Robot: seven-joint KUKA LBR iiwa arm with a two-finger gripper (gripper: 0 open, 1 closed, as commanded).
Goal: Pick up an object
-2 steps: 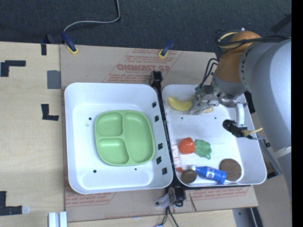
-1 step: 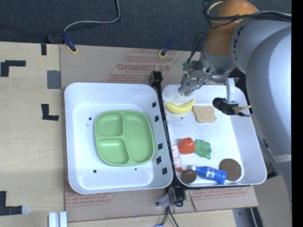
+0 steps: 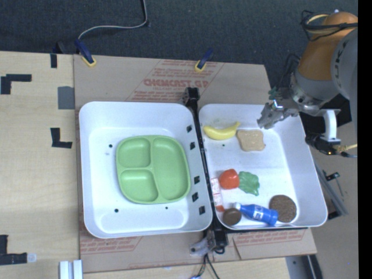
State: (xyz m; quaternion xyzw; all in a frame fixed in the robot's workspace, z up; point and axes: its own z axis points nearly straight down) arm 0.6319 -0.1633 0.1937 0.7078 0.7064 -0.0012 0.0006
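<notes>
In the camera view, the counter [image 3: 35, 173] carries two shallow white bins side by side. The left bin [image 3: 96, 121] holds a green divided plate [image 3: 153, 169], lying flat near its middle. The right bin [image 3: 302, 173] holds all the small things, so any pick must happen there: a yellow banana [image 3: 221, 131] near the far edge, a slice of bread [image 3: 251, 140] just beside it, a red and green toy vegetable [image 3: 238, 180] in the middle, and, along the near edge, a blue bottle [image 3: 258, 213] lying on its side between a small brown piece [image 3: 232, 216] and a brown round disc [image 3: 282, 207]. The arm reaches in from the right, and its end effector [image 3: 271, 115] hangs over the far right part of this bin, near the bread but apart from it. I judge that the bread or the banana is the likely target, because they are the closest. Nothing is seen held in the end effector. Whether it is apart or together I cannot tell, because it is small, grey and blurred here. The upper arm is cut off at the right edge.
</notes>
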